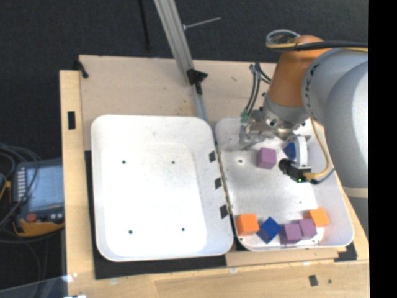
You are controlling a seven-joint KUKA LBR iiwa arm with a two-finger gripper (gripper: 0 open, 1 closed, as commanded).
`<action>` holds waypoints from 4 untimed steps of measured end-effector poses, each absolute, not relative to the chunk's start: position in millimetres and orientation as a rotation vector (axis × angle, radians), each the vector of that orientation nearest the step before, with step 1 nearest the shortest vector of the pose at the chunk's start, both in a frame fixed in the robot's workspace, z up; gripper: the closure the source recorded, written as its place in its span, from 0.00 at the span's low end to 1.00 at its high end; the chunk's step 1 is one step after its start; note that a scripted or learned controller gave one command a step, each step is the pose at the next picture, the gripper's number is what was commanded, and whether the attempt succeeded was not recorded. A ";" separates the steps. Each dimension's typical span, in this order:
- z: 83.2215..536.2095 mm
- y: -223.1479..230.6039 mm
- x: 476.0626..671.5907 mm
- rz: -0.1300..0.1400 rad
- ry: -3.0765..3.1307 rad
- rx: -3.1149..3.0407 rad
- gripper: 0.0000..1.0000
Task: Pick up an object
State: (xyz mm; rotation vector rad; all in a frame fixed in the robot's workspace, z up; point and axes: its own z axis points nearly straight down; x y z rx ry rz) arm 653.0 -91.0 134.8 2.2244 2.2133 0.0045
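My gripper (250, 134) hangs low over the far left part of the right bin (273, 194), below the orange wrist band. A purple cube (266, 158) lies just to its near right, apart from it. A blue block (289, 149) sits beside the wrist, partly hidden by the arm. Along the bin's near edge lie an orange cube (247, 223), a blue cube (269, 228), two purple cubes (291, 233) (307, 228) and another orange cube (319, 216).
The left bin (105, 185) lies beside the right one, with black clips (218, 182) along the shared edge. A slanted metal rail (177, 36) rises from the bench behind the bins. The bulky grey arm covers the right bin's far right corner.
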 end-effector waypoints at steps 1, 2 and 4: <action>181.7 -95.6 647.9 0.005 2.213 2.223 1.00; 226.9 -92.5 648.1 0.006 2.220 2.216 1.00; 241.3 -37.8 643.3 0.000 2.229 2.215 1.00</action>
